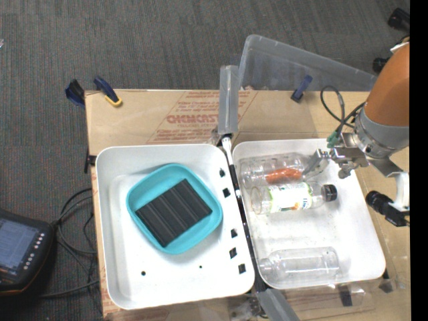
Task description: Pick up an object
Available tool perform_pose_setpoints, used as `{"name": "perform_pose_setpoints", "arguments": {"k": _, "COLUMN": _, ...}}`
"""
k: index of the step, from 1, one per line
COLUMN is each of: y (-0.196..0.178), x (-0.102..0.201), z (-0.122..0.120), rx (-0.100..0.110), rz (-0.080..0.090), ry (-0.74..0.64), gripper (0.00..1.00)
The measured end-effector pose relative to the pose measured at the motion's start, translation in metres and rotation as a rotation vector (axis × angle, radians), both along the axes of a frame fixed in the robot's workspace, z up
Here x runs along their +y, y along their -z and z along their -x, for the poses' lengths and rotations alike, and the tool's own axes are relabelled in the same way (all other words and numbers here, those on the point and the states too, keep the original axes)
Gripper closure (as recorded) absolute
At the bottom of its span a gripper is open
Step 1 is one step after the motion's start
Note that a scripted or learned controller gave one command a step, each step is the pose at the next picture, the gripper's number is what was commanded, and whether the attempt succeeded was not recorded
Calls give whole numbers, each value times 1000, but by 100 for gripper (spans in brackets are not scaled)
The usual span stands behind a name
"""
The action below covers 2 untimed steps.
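Observation:
The right bin (364, 236) holds three clear plastic bottles. One bottle (274, 168) lies at the back with an orange piece (283, 174) inside or against it. A second bottle (289, 198) with a white label and a dark cap lies in the middle. A third, empty-looking bottle (301, 262) lies near the front. My gripper (319, 162) hangs over the back of the right bin, its metal fingers pointing left toward the neck end of the back bottle. Nothing shows between them.
The left bin (110, 253) carries a teal square dish (175, 208) with a dark ribbed block on it. A clear plastic lid (294, 62) leans behind the right bin. Blue clamps (105, 91) grip the board's back edge. A tablet (20, 249) lies on the floor at the left.

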State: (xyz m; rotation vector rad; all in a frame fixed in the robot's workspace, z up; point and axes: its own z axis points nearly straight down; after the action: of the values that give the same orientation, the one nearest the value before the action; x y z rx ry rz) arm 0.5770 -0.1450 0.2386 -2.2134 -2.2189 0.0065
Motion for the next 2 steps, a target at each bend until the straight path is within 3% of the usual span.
{"name": "perform_pose_setpoints", "arguments": {"k": 1, "y": 135, "x": -10, "z": -29, "rx": 0, "rz": -1, "ry": -57, "gripper": 0}}
{"name": "perform_pose_setpoints", "arguments": {"k": 2, "y": 153, "x": -13, "z": 43, "rx": -7, "rz": 0, "ry": -112, "gripper": 0}}
